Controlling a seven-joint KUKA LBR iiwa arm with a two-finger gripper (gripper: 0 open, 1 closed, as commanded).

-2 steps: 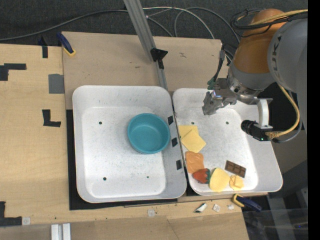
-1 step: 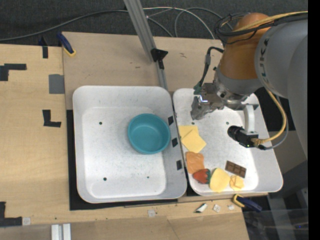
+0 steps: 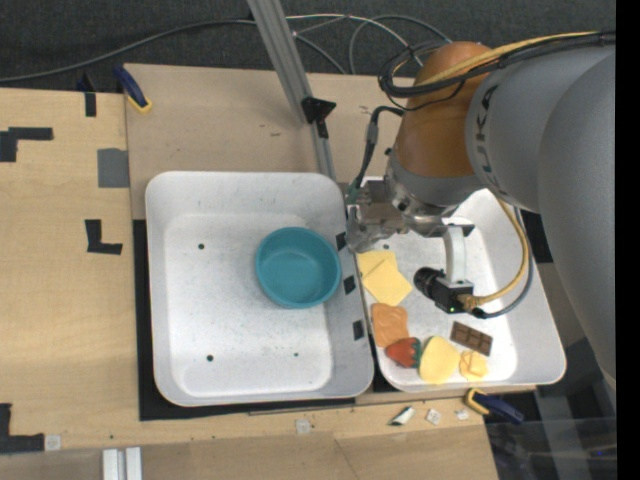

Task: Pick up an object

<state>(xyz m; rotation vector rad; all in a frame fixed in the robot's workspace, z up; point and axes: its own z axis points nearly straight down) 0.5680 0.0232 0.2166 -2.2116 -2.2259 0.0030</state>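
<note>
Two white bins (image 3: 180, 268): one teal bowl (image 3: 296, 266), six food pieces (image 3: 385, 276)

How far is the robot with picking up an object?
Nothing looks picked up yet. The end effector is low over the right bin, just above the yellow cheese slice. The other toy foods lie in that bin, and the blue bowl sits in the left bin. Grasping and lifting remain.

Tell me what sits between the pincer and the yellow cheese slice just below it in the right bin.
Nothing visible. The pincer sits right above the yellow cheese slice at the right bin's left edge, with no object between them.
</note>
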